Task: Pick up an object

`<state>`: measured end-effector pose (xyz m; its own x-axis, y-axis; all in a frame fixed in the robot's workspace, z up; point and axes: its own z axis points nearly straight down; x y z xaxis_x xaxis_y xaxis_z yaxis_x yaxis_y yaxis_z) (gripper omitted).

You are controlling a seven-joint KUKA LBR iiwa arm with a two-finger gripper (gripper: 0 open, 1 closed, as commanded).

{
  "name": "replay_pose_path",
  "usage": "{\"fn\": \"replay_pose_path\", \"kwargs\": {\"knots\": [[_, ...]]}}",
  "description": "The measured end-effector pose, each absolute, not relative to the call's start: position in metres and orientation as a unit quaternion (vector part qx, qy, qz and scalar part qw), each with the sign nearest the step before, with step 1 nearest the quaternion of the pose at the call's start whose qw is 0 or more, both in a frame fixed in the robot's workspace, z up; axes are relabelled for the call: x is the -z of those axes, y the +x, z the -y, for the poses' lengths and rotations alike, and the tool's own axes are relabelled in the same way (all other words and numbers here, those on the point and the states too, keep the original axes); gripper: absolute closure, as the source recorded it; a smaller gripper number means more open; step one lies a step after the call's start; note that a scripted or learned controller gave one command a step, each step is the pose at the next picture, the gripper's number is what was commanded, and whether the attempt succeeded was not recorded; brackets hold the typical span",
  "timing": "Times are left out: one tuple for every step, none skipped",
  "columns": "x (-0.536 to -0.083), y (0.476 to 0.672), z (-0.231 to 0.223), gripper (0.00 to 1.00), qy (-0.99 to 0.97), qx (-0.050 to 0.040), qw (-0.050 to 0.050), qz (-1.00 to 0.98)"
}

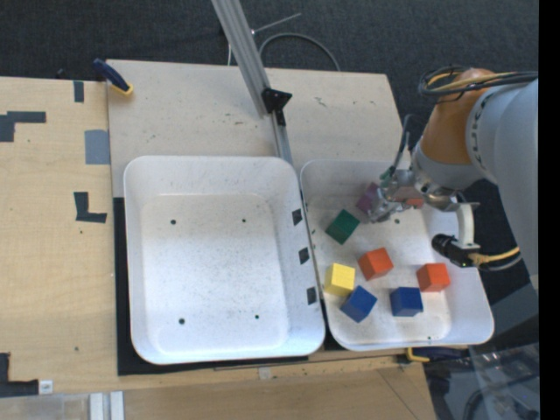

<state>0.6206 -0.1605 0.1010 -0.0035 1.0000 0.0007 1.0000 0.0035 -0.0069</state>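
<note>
Purple block: small, dull, in right bin, at gripper; grip state unclear.

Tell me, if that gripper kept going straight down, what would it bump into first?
Probably the purple block. The gripper sits low over the right bin, right at that block, with the green block a little further left. Depth is hard to judge from above.

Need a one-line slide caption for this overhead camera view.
Gripper lowered at a purple block in the right bin, among green, yellow, orange and blue blocks.
</note>
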Motion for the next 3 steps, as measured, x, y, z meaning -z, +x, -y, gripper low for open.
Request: {"fn": "replay_pose_path", "kwargs": {"knots": [[-0.145, 0.623, 0.154, 1.0, -0.706, 0.0009, -0.001, 0.708], [-0.203, 0.632, 0.159, 1.0, -0.707, 0.0014, -0.003, 0.708], [-0.232, 0.633, 0.159, 1.0, -0.707, 0.0006, -0.001, 0.708]]}}
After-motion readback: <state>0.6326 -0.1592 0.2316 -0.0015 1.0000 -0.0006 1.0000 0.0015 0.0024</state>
